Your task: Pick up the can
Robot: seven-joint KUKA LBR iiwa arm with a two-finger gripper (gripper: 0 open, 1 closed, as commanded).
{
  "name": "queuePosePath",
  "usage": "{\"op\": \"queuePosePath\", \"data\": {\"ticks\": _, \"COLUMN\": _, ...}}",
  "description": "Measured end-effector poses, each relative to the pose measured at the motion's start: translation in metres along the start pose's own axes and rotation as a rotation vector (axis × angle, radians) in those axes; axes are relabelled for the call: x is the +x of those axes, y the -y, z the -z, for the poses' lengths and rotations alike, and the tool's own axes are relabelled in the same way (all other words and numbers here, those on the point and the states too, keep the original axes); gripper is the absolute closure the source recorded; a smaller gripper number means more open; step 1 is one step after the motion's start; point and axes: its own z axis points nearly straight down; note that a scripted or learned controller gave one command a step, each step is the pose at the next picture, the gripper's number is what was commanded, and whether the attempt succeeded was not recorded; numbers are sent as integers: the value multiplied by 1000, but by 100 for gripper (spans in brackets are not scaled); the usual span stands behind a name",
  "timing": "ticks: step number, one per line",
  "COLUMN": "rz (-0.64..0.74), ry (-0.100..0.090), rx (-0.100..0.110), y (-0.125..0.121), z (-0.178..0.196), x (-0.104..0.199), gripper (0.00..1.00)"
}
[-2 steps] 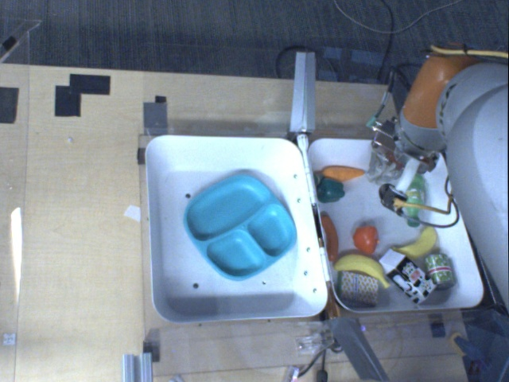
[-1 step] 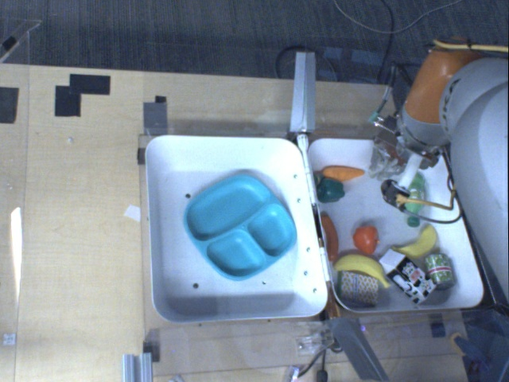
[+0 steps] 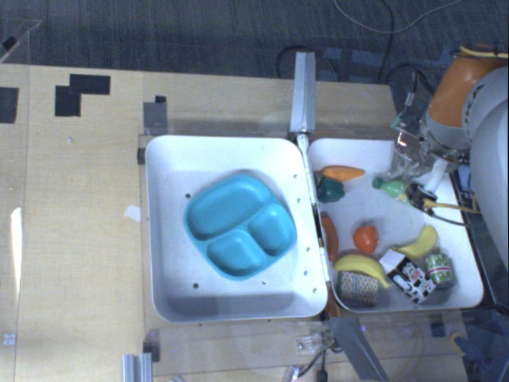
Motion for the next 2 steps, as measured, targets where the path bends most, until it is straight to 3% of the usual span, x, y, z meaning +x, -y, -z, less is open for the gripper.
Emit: {"op": "queuePosePath", "data": {"ticks": 2, "rz": 12, "ry": -1, "rx": -13, "y": -3, "z": 26, "x": 4, "gripper": 100}}
